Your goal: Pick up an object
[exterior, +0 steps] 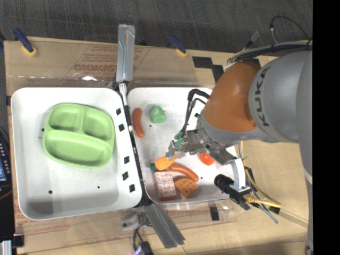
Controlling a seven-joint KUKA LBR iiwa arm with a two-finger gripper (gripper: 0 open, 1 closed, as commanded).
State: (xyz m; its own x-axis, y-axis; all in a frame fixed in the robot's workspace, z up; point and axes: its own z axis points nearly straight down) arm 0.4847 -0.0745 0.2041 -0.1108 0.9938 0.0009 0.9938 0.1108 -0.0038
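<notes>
The right bin (pixel 159 97) holds several toy foods. An orange carrot-like piece (pixel 163 163) lies near the middle, and my gripper (pixel 178 146) hangs right above its upper end. It is not clear whether they touch. A red-orange sausage (pixel 185 171) lies just below the carrot, next to a brown waffle (pixel 186 187) and a pink-and-white packet (pixel 164 185). A small red piece (pixel 206 159) sits partly under the wrist. Further back lie a second red sausage (pixel 138 122) and a green lump (pixel 157 114).
The left bin (pixel 32 195) carries a green divided plate (pixel 79 134). A black-clipped divider (pixel 127 142) separates the bins. The arm's orange band (pixel 234 102) and grey body cover the right bin's right side. Cables and a black fitting (pixel 229 186) hang over its lower right rim.
</notes>
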